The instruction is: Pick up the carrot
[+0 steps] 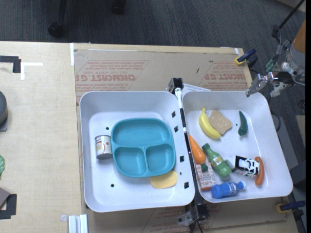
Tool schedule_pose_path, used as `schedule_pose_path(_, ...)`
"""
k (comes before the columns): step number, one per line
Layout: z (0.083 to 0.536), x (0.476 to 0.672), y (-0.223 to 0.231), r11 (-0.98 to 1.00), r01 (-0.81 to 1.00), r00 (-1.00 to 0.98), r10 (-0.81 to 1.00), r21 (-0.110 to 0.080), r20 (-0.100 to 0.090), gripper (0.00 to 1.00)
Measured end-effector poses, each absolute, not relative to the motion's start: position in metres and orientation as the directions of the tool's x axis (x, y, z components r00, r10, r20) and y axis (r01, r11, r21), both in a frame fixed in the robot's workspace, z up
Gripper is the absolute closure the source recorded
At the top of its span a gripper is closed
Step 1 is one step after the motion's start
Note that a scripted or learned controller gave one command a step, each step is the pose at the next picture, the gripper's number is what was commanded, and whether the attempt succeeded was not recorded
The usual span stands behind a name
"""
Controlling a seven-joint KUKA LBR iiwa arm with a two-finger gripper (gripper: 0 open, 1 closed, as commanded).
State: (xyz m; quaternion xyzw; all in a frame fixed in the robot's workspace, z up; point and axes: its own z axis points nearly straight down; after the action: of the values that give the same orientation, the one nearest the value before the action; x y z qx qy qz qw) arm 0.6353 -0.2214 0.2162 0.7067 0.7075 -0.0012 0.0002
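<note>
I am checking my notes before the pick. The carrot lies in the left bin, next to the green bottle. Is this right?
Not quite. The camera view shows the carrot in the right bin, at its left wall, not in the left bin. The rest holds: it lies next to the green bottle.

You see dark carpet beyond the bench, chair wheels on it, and cardboard under the bins
</note>
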Motion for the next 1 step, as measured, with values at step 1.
schedule_pose_path(1,0.2231,0.6015,-0.1484,-0.023,1.000,0.023,1.000,-0.002,-0.001,0.00)
